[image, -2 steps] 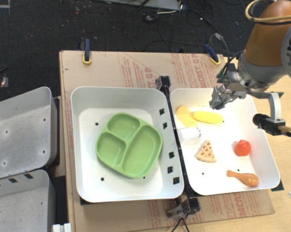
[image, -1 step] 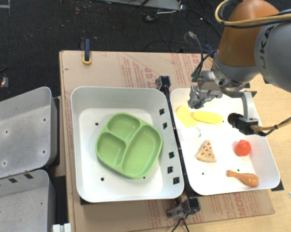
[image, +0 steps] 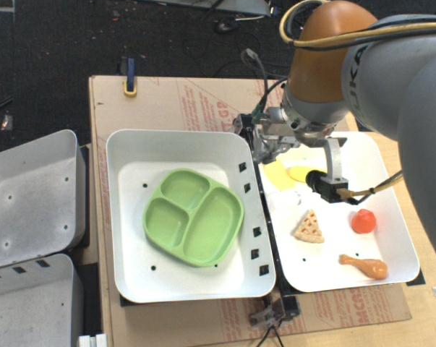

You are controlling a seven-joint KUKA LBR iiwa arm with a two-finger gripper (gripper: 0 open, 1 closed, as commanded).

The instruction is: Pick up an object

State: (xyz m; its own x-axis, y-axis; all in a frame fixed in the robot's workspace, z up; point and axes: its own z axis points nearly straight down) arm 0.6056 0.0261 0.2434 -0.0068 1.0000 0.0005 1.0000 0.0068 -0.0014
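Four toy foods lie in the right bin, any of them a fair candidate. Nearest the camera, toward the bin's 5 o'clock corner, is a drumstick, its long axis running roughly 9 to 3 o'clock with the thick end toward 3. Farther in sit a pizza slice, tip toward 12 o'clock, and a red ball at its 3 o'clock, apart from it. About level with them, the left bin holds a green plate.

Farther still, a yellow piece lies flat by the right bin's 9 o'clock wall, partly hidden by the robot, so its outline and long axis are hard to read. The gripper hangs just beyond it, over the seam between the bins; whether it is open or closed cannot be told.

The yellow piece lies just at the gripper's 5 o'clock, much nearer than the rest, so it looks the likely target. Beyond the bins the table shows bare.
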